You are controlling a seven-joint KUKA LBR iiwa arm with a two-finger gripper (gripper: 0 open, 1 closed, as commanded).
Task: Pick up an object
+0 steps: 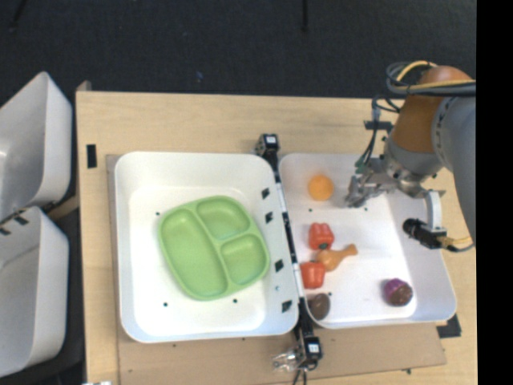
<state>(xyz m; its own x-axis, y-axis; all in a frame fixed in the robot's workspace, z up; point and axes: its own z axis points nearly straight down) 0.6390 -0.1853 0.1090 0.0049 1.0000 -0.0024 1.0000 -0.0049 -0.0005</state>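
Note:
The right bin [417,287] holds several small items: an orange ball [321,187] at the back, a red pepper-like piece [321,235], a tan pear-shaped piece [337,256], an orange-red piece [313,275], a dark brown lump [319,305] at the front corner and a purple round piece [397,292]. My gripper [358,194] hangs over the back of this bin, to the right of the orange ball, with nothing seen between its fingers. The grey arm with its orange band [421,123] reaches in from the right.
The left bin [132,215] holds a green divided plate [213,247]. A black clip line [280,231] runs along the divide between the bins. A cable [429,235] trails over the right bin's right side. White objects [28,143] stand beyond the bench's left edge.

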